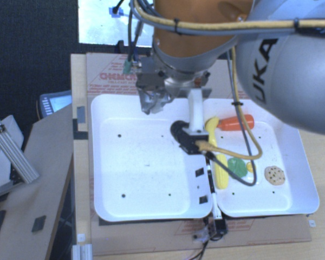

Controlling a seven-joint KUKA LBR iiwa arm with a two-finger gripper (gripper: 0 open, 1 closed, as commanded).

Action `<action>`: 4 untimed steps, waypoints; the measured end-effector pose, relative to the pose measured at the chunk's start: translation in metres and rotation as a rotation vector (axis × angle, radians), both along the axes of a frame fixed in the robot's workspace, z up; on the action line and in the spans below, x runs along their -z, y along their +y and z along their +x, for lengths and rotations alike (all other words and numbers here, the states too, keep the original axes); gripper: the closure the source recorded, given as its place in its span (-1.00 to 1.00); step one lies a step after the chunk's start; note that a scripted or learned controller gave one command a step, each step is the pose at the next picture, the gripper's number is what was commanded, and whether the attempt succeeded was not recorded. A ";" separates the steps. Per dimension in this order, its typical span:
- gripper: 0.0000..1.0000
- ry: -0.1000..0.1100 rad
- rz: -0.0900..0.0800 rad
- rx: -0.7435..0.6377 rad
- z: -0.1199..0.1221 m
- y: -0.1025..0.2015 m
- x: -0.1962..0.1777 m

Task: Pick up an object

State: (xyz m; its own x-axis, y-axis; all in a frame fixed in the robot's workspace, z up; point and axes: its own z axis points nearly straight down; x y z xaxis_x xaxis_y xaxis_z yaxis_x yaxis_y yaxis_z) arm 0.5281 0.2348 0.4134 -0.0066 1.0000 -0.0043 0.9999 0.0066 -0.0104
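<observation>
Overhead view of a worktop (322,161) carrying two shallow white bins side by side, with a grey and orange robot arm reaching across them. The task's candidates are small toy foods in one bin (306,195).

An orange carrot (237,123) lies near that bin's far wall and serves as the landmark. A short yellow banana (212,127) lies just beside the carrot's blunt end, apparently touching it. A green piece (238,168) lies nearer the camera than the carrot, with a longer yellow piece (221,176) just beside it. A round cookie (274,175) sits alone, well apart from the carrot toward the near corner.

The tool (151,101) hangs over the far edge of the second bin (130,167), well away from the carrot and holding nothing visible. Whether it is open or closed cannot be told from this angle.

To do this step well, the arm should probably cross to the carrot's bin and choose an object with free space around it. The carrot's tapered end or the cookie look easiest. A descent centred on the object, closing across its narrow width, seems likely to avoid nudging the neighbours.
</observation>
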 end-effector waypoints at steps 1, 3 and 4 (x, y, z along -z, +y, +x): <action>1.00 -0.019 0.008 0.002 0.019 0.000 -0.075; 1.00 -0.012 0.005 0.003 0.048 -0.001 -0.122; 1.00 0.003 -0.001 0.007 0.063 -0.001 0.123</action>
State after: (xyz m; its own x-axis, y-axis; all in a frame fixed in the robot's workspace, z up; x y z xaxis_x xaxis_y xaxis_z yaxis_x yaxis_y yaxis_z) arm 0.5910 0.2334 0.2903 0.0001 1.0000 -0.0056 0.9999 -0.0002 -0.0139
